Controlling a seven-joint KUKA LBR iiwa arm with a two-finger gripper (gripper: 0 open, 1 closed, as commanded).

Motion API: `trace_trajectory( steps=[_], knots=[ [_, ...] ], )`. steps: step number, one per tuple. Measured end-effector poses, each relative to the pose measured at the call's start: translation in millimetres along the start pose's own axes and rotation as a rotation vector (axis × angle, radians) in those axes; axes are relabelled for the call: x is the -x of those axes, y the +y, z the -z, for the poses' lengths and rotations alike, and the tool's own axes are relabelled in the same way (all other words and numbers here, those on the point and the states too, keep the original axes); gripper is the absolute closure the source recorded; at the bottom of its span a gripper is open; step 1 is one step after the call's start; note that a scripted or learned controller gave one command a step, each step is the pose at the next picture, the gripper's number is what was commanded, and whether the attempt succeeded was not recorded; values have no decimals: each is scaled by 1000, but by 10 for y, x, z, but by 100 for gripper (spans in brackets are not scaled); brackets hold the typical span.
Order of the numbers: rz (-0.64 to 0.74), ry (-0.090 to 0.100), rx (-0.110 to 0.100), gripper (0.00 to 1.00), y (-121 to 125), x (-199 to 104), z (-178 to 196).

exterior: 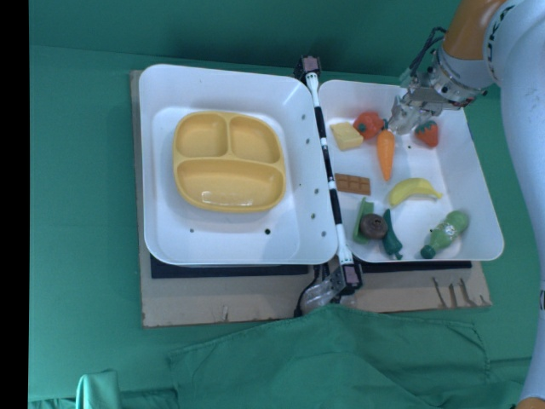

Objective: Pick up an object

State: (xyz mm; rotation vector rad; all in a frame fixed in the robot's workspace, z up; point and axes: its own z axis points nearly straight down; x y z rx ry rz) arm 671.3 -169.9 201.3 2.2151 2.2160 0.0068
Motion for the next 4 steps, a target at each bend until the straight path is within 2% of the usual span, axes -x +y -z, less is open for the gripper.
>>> trace_trajectory(
  steps=[1,3,4],
  knots=[
    [-1,3,-20,100,287,87,-174],
    [-2,4,-19,100,281,97,-171],
    [-2,-1,0,100,305,-28,145]
  ],
)
